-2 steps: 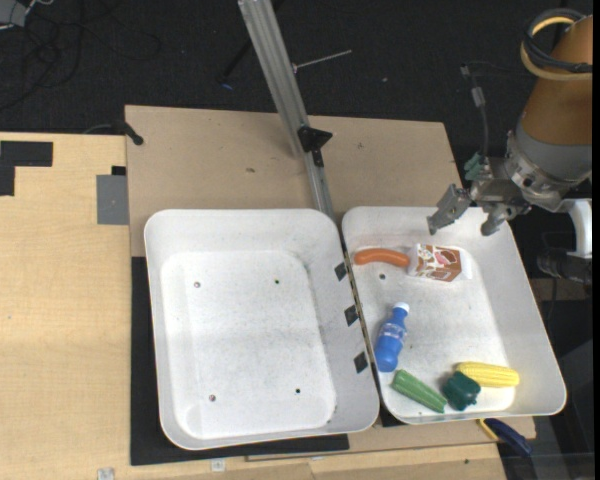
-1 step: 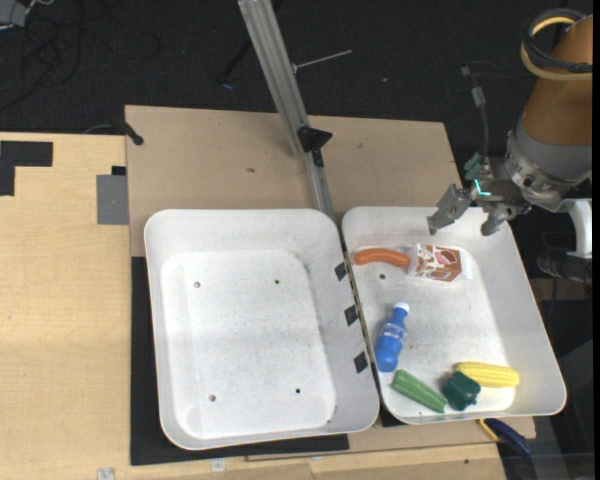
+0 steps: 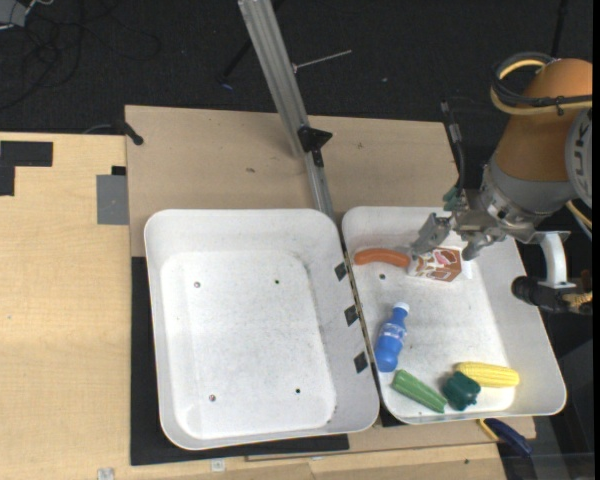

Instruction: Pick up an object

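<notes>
The arm comes in from the right, its orange band (image 3: pixel 540 128) bright above the grey wrist, and the jaws (image 3: pixel 454 236) hang over the far part of the right bin (image 3: pixel 540 368). They stand spread apart with nothing between them, one finger (image 3: pixel 429 234) reaching toward the left and the other toward the right. Just below and beside them lies a small red and white packet (image 3: pixel 439 264), flat on the bin floor; from here I cannot tell whether a fingertip touches it. To its left, near the wall the two bins share, rests an orange sausage-shaped piece (image 3: pixel 380 258). Nearer the middle of the same bin a blue bottle (image 3: pixel 391 337) lies on its side, white cap pointing away from me. Along the near edge sit a green cucumber-like piece (image 3: pixel 418 390), a dark green block (image 3: pixel 461 390) just beside it, and a yellow corn cob (image 3: pixel 487 374) touching that block. The left bin (image 3: pixel 170 268) sits alongside on the desk (image 3: pixel 50 318), and a slanted metal rail (image 3: pixel 280 88) rises behind the bins.
</notes>
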`<state>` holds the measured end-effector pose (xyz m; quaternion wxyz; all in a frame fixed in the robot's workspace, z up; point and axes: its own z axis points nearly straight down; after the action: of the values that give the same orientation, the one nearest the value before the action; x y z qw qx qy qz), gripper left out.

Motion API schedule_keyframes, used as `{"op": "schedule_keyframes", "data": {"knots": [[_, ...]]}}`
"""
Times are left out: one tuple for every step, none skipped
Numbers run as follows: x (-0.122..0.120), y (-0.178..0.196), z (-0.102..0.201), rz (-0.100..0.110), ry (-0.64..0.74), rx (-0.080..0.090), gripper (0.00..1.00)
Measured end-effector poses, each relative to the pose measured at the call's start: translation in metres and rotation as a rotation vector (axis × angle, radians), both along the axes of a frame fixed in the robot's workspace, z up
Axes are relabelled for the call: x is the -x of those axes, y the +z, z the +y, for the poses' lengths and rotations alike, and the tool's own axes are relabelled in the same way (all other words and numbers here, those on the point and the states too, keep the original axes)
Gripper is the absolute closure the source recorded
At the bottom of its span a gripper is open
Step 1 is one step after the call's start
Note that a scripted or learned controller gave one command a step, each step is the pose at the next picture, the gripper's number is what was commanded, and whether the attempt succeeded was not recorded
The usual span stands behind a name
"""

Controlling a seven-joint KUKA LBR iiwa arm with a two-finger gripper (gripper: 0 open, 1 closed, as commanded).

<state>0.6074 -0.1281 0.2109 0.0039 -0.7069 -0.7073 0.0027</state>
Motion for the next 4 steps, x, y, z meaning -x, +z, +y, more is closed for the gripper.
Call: {"op": "schedule_keyframes", "data": {"knots": [[-0.003, -0.045, 0.004, -0.002, -0.002, 0.000, 0.00], [-0.011, -0.094, 0.007, -0.002, 0.001, 0.000, 0.00], [-0.011, -0.081, 0.006, -0.005, -0.005, 0.001, 1.00], [-0.005, -0.034, -0.001, -0.011, -0.007, 0.002, 1.00]]}}
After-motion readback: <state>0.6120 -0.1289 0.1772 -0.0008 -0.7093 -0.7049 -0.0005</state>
